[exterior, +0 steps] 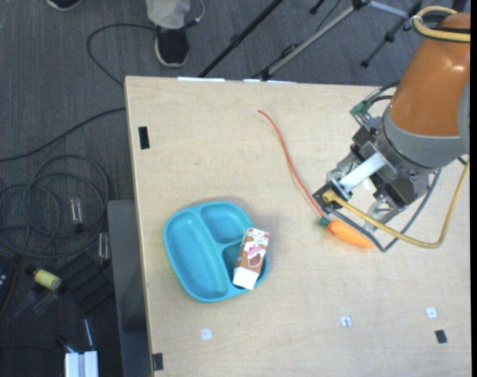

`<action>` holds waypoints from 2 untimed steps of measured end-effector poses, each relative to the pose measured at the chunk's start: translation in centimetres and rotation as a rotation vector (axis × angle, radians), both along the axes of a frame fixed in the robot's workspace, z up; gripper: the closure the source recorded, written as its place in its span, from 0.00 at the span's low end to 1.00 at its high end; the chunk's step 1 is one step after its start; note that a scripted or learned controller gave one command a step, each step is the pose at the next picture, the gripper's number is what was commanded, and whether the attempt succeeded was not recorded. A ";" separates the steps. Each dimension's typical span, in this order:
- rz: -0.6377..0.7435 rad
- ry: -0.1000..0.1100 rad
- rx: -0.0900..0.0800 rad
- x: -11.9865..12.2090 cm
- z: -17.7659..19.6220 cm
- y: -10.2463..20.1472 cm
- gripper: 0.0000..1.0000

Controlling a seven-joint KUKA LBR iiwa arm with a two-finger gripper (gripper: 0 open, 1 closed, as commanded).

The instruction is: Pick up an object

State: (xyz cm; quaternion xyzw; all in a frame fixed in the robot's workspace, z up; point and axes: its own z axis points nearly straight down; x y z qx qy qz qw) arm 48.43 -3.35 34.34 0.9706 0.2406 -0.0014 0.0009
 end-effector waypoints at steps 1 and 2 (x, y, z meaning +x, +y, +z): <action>-0.275 0.004 0.001 -0.2 -16.1 8.0 0.00; -0.193 0.004 0.001 1.8 -16.1 3.1 0.00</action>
